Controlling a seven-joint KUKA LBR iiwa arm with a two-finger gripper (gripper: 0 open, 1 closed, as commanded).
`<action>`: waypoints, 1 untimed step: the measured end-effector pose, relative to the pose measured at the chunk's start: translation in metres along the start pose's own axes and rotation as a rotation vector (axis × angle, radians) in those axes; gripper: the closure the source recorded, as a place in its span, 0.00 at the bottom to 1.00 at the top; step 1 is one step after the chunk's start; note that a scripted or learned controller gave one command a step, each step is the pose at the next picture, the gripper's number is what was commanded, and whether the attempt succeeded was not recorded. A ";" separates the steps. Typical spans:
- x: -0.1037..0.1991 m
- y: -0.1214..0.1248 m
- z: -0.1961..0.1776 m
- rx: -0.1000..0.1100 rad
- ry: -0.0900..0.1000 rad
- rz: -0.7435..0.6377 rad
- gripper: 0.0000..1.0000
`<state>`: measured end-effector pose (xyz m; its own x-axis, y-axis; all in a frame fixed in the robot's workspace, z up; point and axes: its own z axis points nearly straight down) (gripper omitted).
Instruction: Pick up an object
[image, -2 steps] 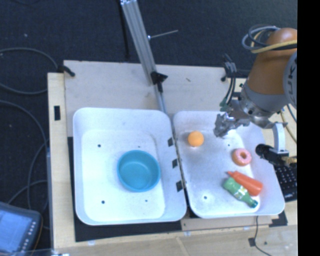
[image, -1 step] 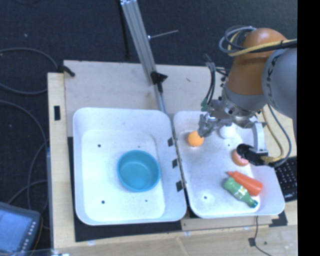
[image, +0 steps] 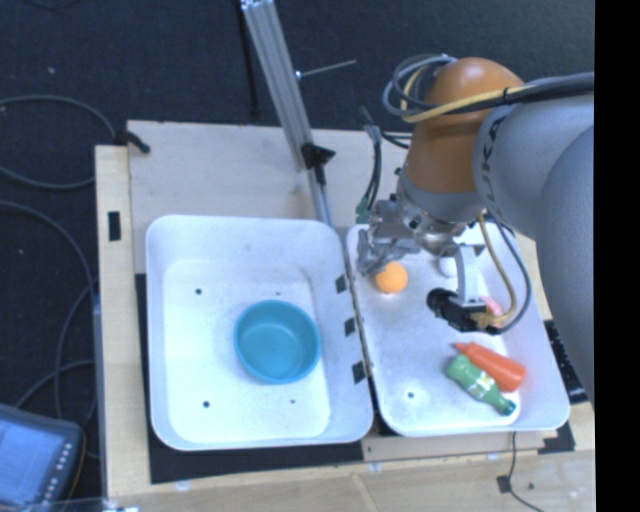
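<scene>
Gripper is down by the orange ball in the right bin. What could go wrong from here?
1. The orange ball is round and lies right at the gripper. A slightly off approach may nudge it and send it rolling instead of catching it.
2. Both sit close to the left wall of the right bin, so the gripper could hit that wall, or the ball could get wedged against it.

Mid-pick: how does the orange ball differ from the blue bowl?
The orange ball is smaller than the blue bowl. The ball lies in the right bin, beside the gripper; the bowl sits in the left bin, far from it. Both rest on bin floors.
</scene>
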<state>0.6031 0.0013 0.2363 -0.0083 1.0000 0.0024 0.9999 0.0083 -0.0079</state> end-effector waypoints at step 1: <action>0.055 0.007 0.007 -0.007 -0.001 0.000 1.00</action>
